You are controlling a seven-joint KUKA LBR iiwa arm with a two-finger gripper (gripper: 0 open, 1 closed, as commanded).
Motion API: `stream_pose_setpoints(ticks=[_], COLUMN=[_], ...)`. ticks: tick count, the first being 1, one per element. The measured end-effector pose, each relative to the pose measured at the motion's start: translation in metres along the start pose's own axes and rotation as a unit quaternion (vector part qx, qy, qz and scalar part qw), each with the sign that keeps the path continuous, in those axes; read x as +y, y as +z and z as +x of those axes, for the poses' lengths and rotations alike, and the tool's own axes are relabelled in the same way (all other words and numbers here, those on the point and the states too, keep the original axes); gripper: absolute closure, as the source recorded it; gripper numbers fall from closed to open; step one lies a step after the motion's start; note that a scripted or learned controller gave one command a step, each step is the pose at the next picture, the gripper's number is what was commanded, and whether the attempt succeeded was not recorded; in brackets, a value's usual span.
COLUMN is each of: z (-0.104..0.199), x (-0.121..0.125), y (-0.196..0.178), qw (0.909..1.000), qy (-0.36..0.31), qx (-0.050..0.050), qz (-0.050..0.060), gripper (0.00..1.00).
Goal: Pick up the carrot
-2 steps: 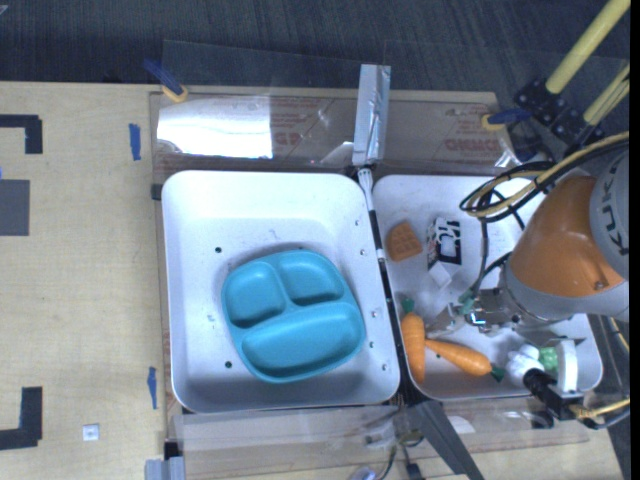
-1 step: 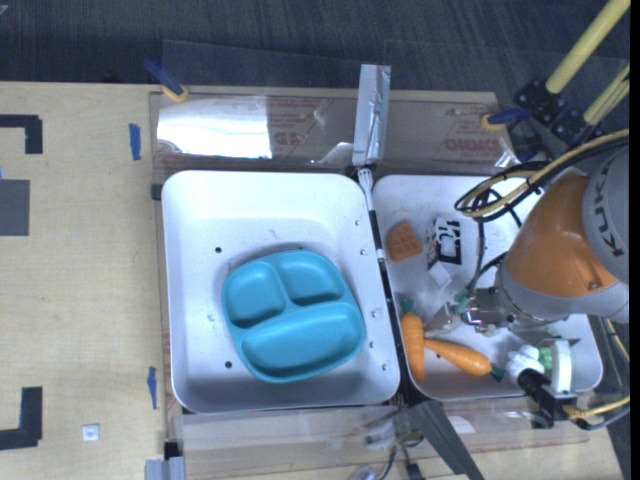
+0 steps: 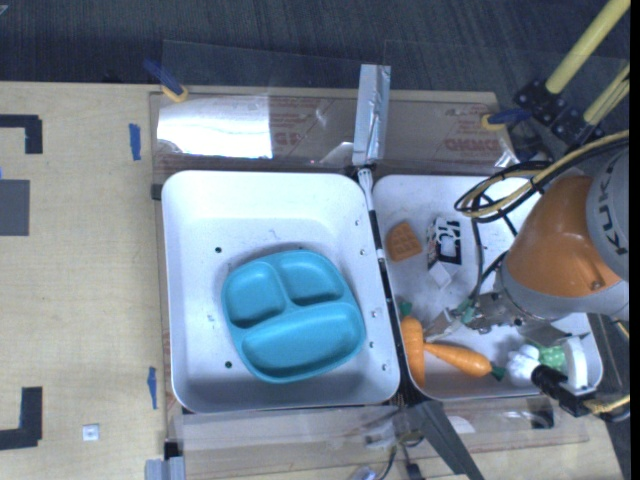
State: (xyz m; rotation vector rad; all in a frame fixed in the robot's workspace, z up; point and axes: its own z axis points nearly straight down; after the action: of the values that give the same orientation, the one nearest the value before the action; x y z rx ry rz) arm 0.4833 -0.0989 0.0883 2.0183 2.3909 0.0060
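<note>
Two orange carrot pieces lie at the front left of the right bin (image 3: 580, 373). One carrot (image 3: 458, 357) lies crosswise and the other carrot piece (image 3: 412, 348) stands lengthwise against the bin's left wall, their ends meeting. My gripper (image 3: 468, 317) hangs just behind the crosswise carrot, under the grey wrist and its orange band (image 3: 560, 243). Nothing shows between its fingers, and the arm hides part of the bin's right side.
A tan waffle-like piece (image 3: 404, 240) and a black-and-white packet (image 3: 446, 242) lie at the back of the right bin. The left bin (image 3: 200, 218) holds a blue divided plate (image 3: 293, 314). The wall between the bins runs close to the carrots.
</note>
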Motion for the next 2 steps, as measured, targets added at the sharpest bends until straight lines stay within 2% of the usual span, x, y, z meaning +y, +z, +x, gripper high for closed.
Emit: stream_pose_setpoints(ticks=[1, 2], z=[-0.006, -0.021], x=[-0.002, -0.004], y=[0.0, 0.001], qw=[0.9985, 0.9907], qy=[-0.054, -0.136], qx=[0.003, 0.003], qz=[0.001, 0.0], gripper=[0.0, 0.0])
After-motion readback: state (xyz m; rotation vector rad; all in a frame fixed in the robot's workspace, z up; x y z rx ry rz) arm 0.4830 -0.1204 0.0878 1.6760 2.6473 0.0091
